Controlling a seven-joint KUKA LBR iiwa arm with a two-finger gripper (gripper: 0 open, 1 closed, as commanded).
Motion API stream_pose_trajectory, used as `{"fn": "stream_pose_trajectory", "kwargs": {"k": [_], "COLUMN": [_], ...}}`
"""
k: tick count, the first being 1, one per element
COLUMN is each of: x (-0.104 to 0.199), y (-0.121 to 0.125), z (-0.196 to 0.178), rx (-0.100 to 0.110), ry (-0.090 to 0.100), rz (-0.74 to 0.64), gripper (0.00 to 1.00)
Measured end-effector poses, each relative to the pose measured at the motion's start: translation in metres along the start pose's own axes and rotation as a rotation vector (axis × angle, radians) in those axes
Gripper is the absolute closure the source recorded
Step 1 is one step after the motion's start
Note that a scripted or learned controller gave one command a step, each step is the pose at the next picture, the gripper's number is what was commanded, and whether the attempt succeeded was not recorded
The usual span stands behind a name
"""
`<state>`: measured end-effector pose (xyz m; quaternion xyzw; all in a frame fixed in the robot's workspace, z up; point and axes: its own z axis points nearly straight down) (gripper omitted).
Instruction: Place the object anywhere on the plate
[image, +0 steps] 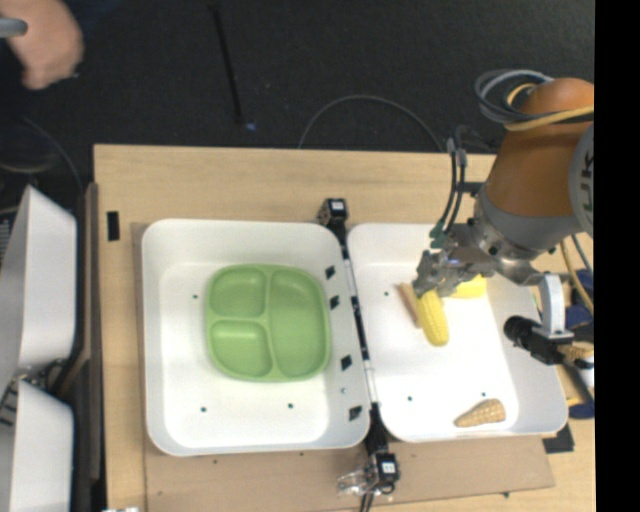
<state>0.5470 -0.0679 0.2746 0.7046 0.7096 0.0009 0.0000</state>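
Observation:
A green plate (268, 322) with three compartments lies in the left bin (170, 400), with nothing on it. In the right bin (420, 400) a yellow corn cob (434, 319) lies on the floor, pointing toward the near right. The gripper (441, 276) hangs directly over the cob's far end, low and close to it, and its body hides whether it touches the cob. A yellow block (470, 289) pokes out from under the gripper's right side. A thin orange stick (410, 303) lies along the cob's left side.
A tan cone-shaped toy (481, 412) lies near the right bin's front edge. A raised divider with black clips (352, 330) separates the two bins. A person's hand (45, 42) is at the far left, off the bench.

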Motion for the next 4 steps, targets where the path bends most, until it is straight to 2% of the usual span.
{"fn": "stream_pose_trajectory", "kwargs": {"k": [2,3,4], "x": [0.103,0.145,0.143], "y": [-0.024,-0.038,-0.038], "z": [0.034,0.030,0.030], "rx": [0.002,0.002,0.001], "ry": [-0.001,0.001,0.000], "rz": [0.001,0.000,0.004], "gripper": [1.00,1.00,0.00]}}
